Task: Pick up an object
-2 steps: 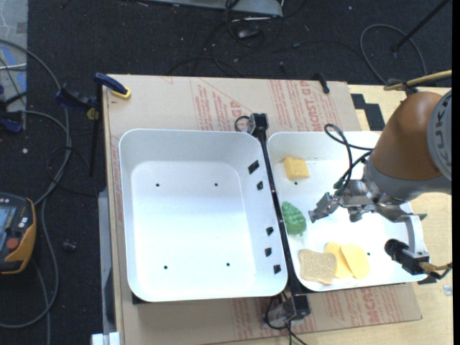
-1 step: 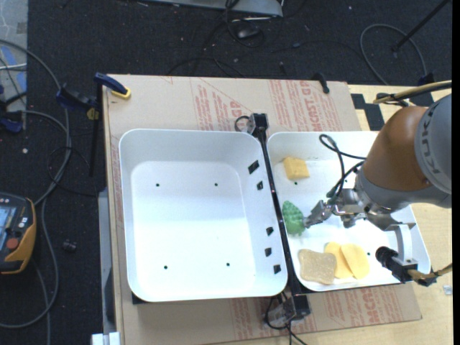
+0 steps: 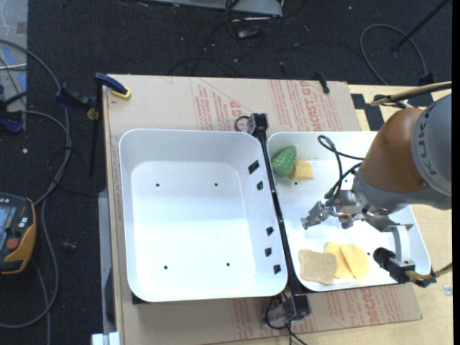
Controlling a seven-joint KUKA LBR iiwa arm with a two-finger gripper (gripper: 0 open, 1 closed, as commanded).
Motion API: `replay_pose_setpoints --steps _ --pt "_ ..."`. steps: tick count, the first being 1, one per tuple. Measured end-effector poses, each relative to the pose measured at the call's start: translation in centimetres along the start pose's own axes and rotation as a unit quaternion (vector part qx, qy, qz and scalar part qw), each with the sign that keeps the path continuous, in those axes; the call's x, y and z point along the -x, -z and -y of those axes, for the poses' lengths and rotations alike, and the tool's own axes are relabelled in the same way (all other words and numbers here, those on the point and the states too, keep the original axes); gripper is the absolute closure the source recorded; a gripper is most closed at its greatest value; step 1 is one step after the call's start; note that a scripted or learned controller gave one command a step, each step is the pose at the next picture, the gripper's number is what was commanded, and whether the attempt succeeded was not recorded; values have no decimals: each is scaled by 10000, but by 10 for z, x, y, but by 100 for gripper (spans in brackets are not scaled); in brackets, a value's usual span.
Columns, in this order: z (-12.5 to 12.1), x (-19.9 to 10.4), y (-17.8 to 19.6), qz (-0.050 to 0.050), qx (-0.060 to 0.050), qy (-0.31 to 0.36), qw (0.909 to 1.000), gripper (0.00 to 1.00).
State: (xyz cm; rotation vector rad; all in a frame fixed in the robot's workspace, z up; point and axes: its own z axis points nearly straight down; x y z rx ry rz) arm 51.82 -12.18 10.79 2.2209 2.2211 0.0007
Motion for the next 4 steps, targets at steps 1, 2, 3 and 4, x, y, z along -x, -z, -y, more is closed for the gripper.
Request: replay_pose_setpoints --steps 1,2,3,4 --pt "0 0 9 -3 -6 -1 10000 100" --pt "-2 1 51 1 8 1 10000 100" --pt "4 -6 102 1 17 4 10000 100" --pt "4 -6 153 2 14 2 10000 100"
